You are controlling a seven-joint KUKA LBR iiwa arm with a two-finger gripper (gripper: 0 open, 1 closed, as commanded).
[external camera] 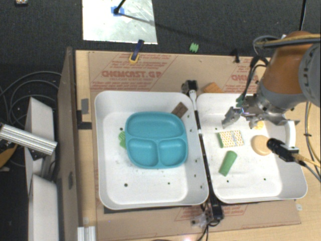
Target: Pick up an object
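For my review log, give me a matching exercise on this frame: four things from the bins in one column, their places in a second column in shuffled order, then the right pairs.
Things
1. teal divided plate
2. green cylinder
3. tan disc
4. brown block

Places
A. right bin, near its right wall
B. left bin, at the plate's upper right corner
C. middle of the left bin
D. right bin, just below the dotted pad

Pairs: 1-C, 2-D, 3-A, 4-B.

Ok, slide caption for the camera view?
Gripper over the right bin with dotted pad, green cylinder, tan disc; blue tray in left bin.
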